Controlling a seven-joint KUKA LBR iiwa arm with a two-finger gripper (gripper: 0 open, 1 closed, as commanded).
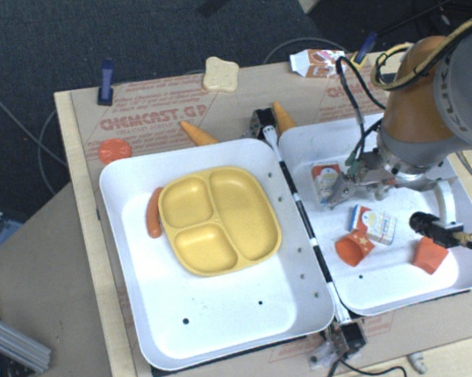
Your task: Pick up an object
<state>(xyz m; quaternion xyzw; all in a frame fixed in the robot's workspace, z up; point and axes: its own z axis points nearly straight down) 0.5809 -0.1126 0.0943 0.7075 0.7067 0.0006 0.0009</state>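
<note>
A single fixed camera looks down from above the bench (159, 98) at a slant, set far enough back to take in both white bins whole. The left bin (152, 330) sits near the picture's middle, the right bin (463, 276) toward its right side. The bench's far edge lies along the top of the picture (dark floor shows beyond it), its near edge along the bottom. The arm (435, 98) enters from the right.
</note>
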